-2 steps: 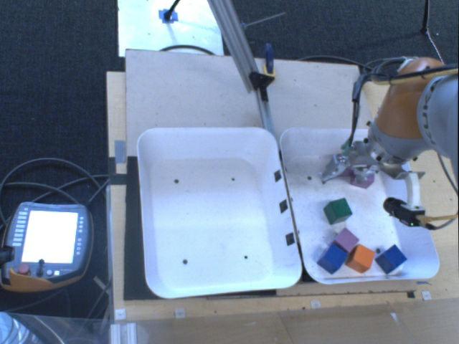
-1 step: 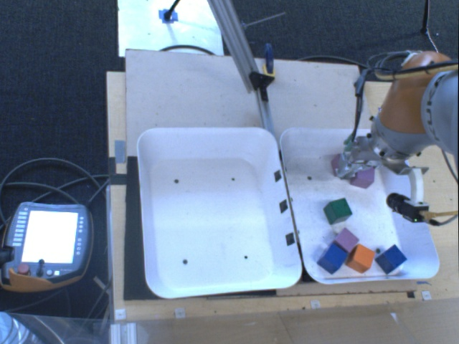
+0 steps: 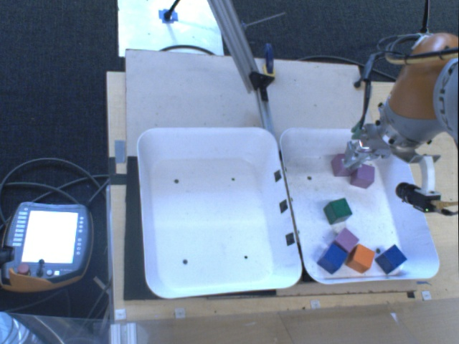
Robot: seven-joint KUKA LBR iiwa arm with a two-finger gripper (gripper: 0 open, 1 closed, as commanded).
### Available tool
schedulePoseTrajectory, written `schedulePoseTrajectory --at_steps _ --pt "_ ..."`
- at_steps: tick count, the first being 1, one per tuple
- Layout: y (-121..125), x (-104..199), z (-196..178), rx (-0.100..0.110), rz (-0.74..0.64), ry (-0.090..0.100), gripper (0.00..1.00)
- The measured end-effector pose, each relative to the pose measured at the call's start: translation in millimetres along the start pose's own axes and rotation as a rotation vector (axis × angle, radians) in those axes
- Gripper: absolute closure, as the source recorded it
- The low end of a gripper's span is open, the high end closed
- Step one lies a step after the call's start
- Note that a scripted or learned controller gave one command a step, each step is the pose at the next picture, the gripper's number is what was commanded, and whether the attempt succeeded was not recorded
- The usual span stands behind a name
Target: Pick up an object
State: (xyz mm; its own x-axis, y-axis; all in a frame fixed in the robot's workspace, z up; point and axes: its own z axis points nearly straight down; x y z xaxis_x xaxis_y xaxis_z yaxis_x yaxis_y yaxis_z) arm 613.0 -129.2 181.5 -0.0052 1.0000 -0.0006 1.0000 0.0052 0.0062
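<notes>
Gripper [image 3: 356, 158], grasp state indeterminable, low at right bin's [image 3: 419, 224] upper centre; two purple blocks [image 3: 342, 165] [image 3: 363, 176] crowd it; risk: nudging both, lifting neither.

High slanted view over both bins [image 3: 215, 138]

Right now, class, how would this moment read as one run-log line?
arm: over right bin | gripper: at two purple blocks | grasp: cannot tell | green block: untouched | left bin: no blocks
</notes>
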Motion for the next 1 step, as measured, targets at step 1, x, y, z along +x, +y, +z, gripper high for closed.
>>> schedulePoseTrajectory --at_steps 1 --pt "0.9 -9.5 -59.6 -0.003 0.001 -0.002 1.00"
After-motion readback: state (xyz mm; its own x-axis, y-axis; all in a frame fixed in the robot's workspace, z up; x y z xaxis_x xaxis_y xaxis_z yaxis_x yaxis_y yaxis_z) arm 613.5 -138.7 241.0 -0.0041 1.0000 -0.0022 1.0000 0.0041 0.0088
